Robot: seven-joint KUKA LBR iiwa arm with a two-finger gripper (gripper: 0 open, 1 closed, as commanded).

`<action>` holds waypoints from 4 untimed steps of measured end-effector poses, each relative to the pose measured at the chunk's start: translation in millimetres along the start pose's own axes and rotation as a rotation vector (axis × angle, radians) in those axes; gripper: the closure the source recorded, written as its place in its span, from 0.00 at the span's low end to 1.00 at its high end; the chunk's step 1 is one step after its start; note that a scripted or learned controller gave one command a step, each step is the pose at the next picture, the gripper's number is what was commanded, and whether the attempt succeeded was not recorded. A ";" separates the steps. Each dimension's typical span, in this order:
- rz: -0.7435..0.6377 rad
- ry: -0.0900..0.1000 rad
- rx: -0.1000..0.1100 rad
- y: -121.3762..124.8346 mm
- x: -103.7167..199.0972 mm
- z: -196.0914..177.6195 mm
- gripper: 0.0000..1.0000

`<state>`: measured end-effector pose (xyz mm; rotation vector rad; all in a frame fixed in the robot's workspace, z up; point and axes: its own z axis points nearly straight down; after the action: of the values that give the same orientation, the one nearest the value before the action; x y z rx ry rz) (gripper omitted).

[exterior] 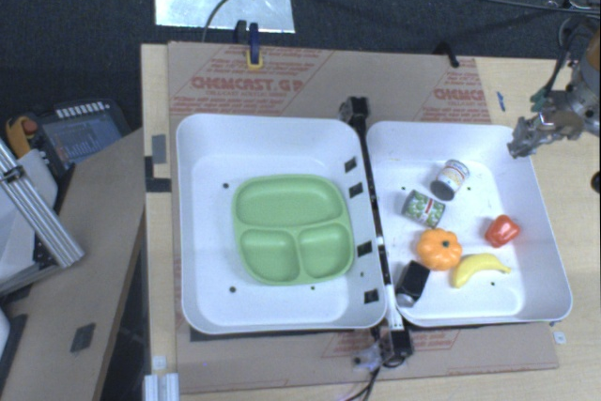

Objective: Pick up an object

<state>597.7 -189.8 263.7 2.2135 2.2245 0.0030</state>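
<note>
Your gripper [528,138] over the right bin's [535,202] far right edge (open or closed, you cannot tell), banana [480,269], pumpkin [439,249], pepper [502,230] lying below.

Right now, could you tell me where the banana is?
The banana lies in the right bin, near its front edge, just right of the orange pumpkin.

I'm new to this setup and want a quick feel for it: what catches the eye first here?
The green divided tray fills the middle of the left bin. In the right bin, bright toy food clusters: an orange pumpkin, a yellow banana and a red pepper. The tool hovers at that bin's far right corner.
</note>
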 end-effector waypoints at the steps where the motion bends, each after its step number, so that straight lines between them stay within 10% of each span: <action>1: -0.004 0.003 0.004 -9.1 54.1 15.9 1.00; 4: -0.005 0.003 0.004 -34.5 217.5 15.3 1.00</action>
<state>562.3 27.6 248.1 2.2112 2.2337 0.0026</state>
